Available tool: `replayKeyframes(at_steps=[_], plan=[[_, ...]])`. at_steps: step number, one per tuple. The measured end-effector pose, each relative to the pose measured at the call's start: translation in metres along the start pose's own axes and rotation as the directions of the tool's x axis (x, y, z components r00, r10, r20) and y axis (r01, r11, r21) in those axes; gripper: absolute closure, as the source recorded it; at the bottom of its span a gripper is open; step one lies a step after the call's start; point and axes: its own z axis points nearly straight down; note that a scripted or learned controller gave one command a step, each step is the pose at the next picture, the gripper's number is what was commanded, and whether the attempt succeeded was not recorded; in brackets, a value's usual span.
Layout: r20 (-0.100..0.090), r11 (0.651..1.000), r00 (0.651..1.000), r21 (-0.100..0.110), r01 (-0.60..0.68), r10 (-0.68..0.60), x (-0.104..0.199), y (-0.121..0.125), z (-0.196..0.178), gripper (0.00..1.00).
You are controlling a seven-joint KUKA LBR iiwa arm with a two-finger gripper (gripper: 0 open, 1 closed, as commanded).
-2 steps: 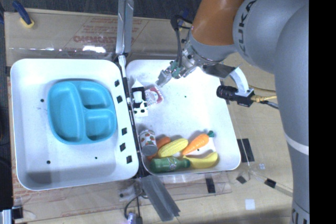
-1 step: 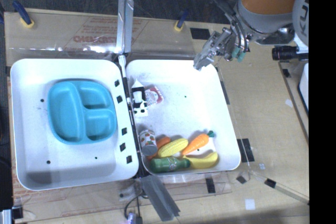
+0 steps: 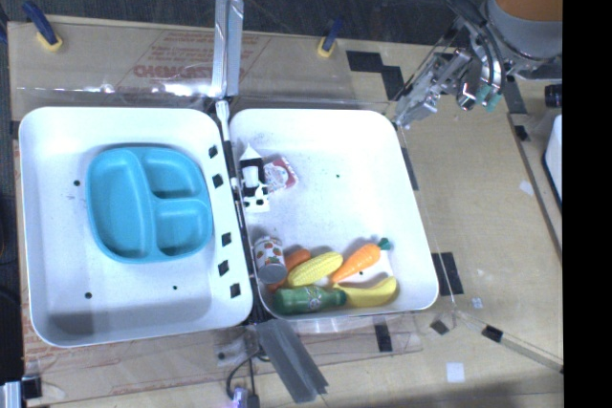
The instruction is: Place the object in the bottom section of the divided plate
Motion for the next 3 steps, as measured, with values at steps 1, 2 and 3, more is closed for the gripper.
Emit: replayKeyframes(at_steps=[1, 2, 3], plan=[[0.001, 0.973, 0.973, 0.0, -0.232, 0.232, 0.041, -0.059, -0.056, 1.0], [-0.003, 0.941, 0.941, 0.002, -0.338, 0.338, 0.082, -0.083, -0.072, 1.0], [-0.003, 0.865, 0.865, 0.002, -0.501, 0.501, 0.082, -0.083, -0.067, 1.0]])
